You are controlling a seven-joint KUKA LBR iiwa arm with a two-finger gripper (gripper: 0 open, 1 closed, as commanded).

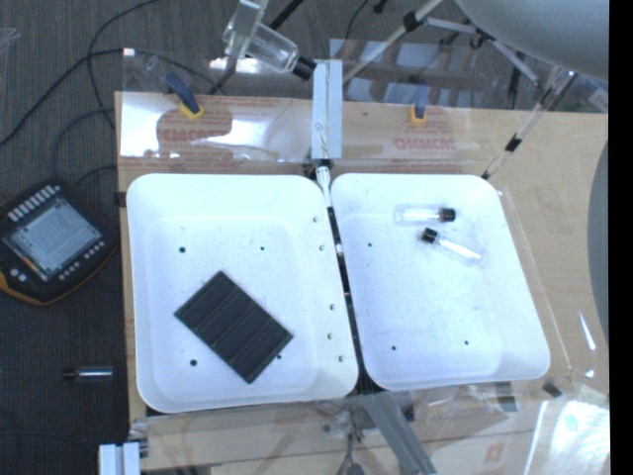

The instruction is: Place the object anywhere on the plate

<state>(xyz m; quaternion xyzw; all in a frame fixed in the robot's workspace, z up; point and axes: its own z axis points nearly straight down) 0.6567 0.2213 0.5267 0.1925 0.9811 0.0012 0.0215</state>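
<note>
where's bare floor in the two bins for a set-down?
Left bin: the dark plate fills the lower middle; bare along the far wall and both near corners. Right bin: two clear vials lie close together near the far wall, right of centre; its near half and left strip beside the divider are bare. Crowded only around the vials.

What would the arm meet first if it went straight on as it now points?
Hard to say: the blurred arm sits over the bench's far right corner; probably the right bin.
</note>
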